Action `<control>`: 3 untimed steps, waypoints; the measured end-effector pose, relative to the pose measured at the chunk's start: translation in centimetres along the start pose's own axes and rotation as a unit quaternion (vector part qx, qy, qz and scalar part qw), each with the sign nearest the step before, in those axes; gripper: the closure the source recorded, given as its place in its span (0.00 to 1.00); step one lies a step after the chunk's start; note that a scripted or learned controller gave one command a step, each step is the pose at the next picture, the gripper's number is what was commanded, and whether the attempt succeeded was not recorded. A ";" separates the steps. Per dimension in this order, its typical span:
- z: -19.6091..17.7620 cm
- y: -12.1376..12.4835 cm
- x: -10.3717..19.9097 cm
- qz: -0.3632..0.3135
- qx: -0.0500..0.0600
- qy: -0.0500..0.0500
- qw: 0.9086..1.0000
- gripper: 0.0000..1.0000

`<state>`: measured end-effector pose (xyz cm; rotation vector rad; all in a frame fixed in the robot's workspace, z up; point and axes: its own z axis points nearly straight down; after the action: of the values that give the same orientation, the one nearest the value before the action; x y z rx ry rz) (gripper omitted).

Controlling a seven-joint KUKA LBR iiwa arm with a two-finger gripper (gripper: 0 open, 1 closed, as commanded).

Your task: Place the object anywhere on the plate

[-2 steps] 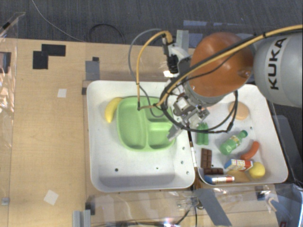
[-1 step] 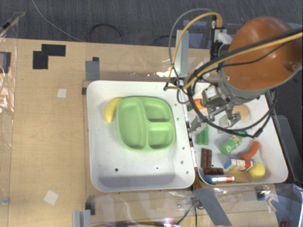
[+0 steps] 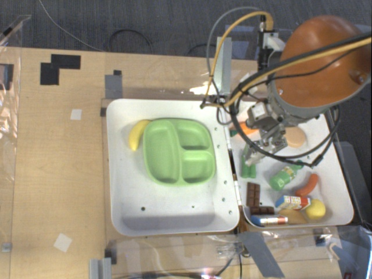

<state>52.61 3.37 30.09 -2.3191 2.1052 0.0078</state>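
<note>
Camera view: the gripper (image 3: 263, 146) hangs low over the right bin (image 3: 340, 182), well right of the plate (image 3: 177, 151), which sits in the left bin (image 3: 125, 173). Whether the fingers are wide or closed on anything I cannot tell; cables and the wrist hide them.

No object is seen in the grip, so the step in hand looks like picking one. Likely candidates lie just right of the plate's bin wall: a green block (image 3: 249, 170) right under the gripper, a brown bar (image 3: 252, 195), and a green bottle (image 3: 283, 177) a little farther right. A good pick would drop straight onto one item, clear of its neighbours.

A banana (image 3: 136, 135) touches the plate's left edge. The ridge between the bins stands in the way, so the carry needs a lift first.
</note>
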 end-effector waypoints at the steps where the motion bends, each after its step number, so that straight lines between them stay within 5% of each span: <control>1: 3.8 -2.5 -4.0 -0.046 -0.003 0.002 0.999 1.00; 2: 3.8 -2.5 -3.9 -0.045 -0.002 0.002 0.999 0.00; 3: -3.1 0.2 -0.6 0.027 0.001 0.003 1.000 0.00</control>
<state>52.38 3.89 33.18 -2.2632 2.1688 -0.0020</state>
